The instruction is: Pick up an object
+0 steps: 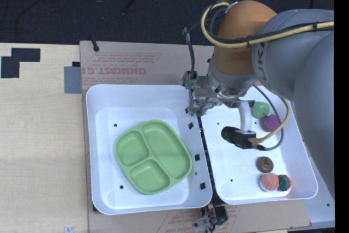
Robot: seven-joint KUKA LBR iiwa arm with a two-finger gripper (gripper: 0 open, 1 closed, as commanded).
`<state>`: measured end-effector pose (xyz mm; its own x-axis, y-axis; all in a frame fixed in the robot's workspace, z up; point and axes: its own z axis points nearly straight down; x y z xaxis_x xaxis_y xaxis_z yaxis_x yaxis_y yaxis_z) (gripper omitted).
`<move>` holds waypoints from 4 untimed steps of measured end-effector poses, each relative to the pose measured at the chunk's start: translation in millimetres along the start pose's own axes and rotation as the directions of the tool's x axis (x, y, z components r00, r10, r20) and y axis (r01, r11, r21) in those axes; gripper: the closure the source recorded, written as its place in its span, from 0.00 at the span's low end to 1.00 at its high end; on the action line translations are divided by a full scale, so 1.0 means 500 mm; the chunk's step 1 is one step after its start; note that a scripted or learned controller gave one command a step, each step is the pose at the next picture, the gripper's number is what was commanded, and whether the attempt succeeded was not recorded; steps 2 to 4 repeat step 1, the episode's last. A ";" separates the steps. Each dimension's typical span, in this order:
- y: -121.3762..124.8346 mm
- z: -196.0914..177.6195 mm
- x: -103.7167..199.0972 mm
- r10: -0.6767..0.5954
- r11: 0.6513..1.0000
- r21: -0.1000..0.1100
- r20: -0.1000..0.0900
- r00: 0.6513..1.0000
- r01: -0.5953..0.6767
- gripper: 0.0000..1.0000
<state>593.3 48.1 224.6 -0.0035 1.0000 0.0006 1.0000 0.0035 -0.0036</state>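
The tool (197,100) hangs over the seam between the two bins; whether it is spread or closed, I cannot tell. A green divided plate (153,156) lies below-left of it, and small toys (272,180) sit well to its lower right.

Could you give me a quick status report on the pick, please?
Claw above the bins' divider, grip unclear. Green tray alone in left bin. Small objects in right bin untouched.

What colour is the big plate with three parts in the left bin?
The plate is light green, plain with no pattern. The camera view shows it lying in the left bin.
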 end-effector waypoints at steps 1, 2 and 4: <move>0.012 -0.004 0.105 -0.001 1.000 -0.001 -0.001 1.000 0.001 1.00; 0.012 -0.004 0.105 -0.001 1.000 -0.001 -0.001 1.000 0.001 1.00; 0.012 -0.004 0.105 -0.001 1.000 -0.001 -0.001 1.000 0.001 1.00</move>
